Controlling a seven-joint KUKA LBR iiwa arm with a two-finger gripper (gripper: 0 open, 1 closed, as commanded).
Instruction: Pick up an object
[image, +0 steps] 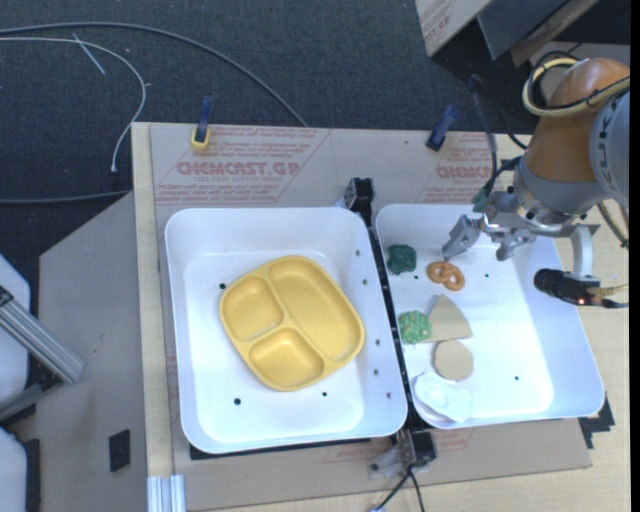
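Dark carpet all round; cardboard-topped table (250, 165) carrying two white bins side by side.

Left bin (190, 330): yellow divided tray (290, 320) lying flat near the middle, three compartments, all bare.

Right bin (560, 370), taken as landmark. Along its left side, far to near: dark green lump (401, 259), lighter green lump (414, 324), tan wedge (449, 319) just beside it, tan round piece (453, 359), white crumpled piece (443, 396) at the near-left corner. Orange pretzel-shaped piece (446, 274) in the far half, apart from the wedge.

Tool (485, 240) hanging over the bin's far half, fingers (461, 238) spread apart, nothing between them; pretzel piece just below and left of the left fingertip.

Judged: approach step, no grasp made. Likely target the pretzel piece. Next move calls for a small shift toward the bin's near-left, straight descent to straddle it, then closing. Flat thin piece, so easily missed or nudged.
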